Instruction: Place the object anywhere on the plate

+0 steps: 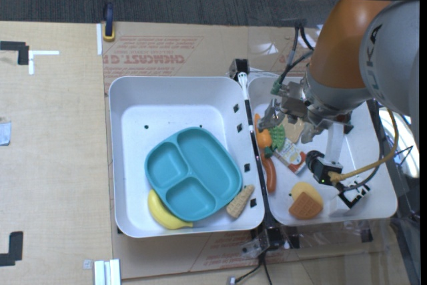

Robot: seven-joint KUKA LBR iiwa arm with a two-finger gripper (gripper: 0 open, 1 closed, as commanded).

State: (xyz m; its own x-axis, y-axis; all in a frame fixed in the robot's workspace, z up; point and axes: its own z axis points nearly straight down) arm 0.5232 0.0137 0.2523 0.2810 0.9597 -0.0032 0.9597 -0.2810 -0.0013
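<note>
While pincer (pixel 291 118) hung over right bin (pixel 373 207), grip state could not be told.
Plate (pixel 193 173): teal, three compartments, bare, left bin (pixel 127 143).

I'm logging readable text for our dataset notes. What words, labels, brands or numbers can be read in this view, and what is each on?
Red print on the cardboard sheet behind the left bin: it appears upside down and mirrored, too blurred to read reliably.
"KU", partial dark lettering on the arm: cut off, the rest out of frame.
Small packet in the right bin: print too small to read.
Blue plate: no text.
</note>
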